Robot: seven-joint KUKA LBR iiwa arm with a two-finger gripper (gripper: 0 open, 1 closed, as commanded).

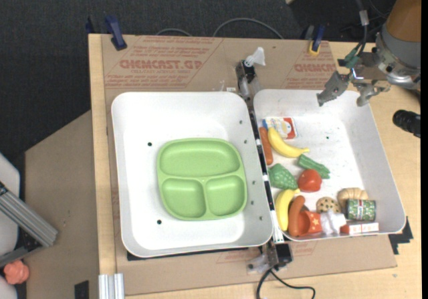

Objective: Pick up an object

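**Gripper poised open above the far edge of the right bin**

The gripper [348, 90] is being held over the far rim of the right bin [374, 137], at the end of the grey arm [401, 43] that is reaching in from the right. Its two fingers [330, 92] are being kept spread apart, and nothing is being gripped between them. It is being kept well apart from the toy food, which is gathered along the left wall and near corner of that bin.

In the right bin, a banana [286, 147] is lying just beside a small white-and-red carton [283, 126], and an orange carrot-like piece [267, 147] is lying against the left wall. Below these, a green leafy piece [281, 176] and a green pod-like piece [315, 166] are flanking a red tomato [309, 180]. Nearer the front, a second banana [283, 207] is resting beside a red-orange piece [299, 219], with a cookie [326, 205], a bread roll [352, 194], a green can [360, 210] and a small flat red-and-white packet [361, 228] clustered by them; some of these are touching.

In the left bin [134, 157], a green three-compartment plate [200, 178] is lying flat near the middle. Both bins are resting on a brown board [160, 63] that is being held by clamps [115, 31] at the far edge.
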